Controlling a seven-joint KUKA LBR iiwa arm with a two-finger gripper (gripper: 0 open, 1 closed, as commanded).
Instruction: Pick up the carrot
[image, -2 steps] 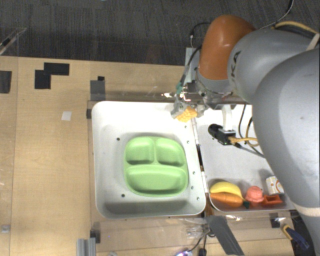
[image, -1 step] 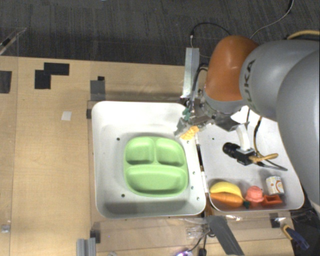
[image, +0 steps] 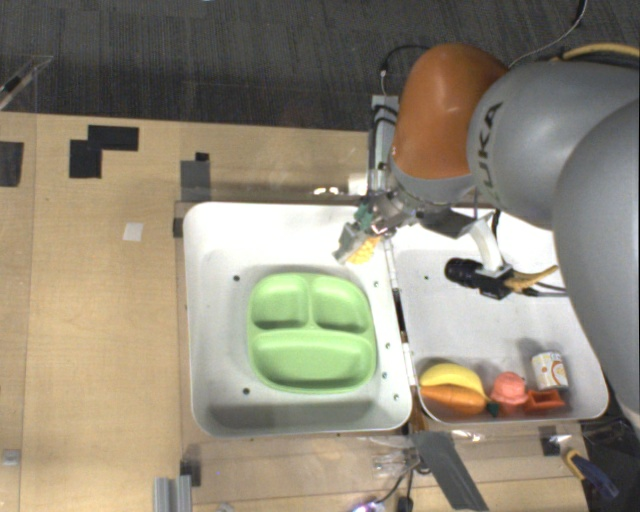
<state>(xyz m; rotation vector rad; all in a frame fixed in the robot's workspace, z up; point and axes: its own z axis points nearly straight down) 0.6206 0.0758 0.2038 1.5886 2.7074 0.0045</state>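
Your arm (image: 520, 130) reaches in from the right, and its jaws (image: 362, 238) hang over the far right corner of the left bin (image: 205, 300), close to the wall shared with the right bin (image: 450, 320). Something small and yellowish sits at the tips, but you cannot tell whether the jaws are spread or closed. The carrot (image: 455, 401) lies in the right bin's near left corner, touching a banana (image: 452, 377). A green divided plate (image: 310, 330) rests in the left bin.
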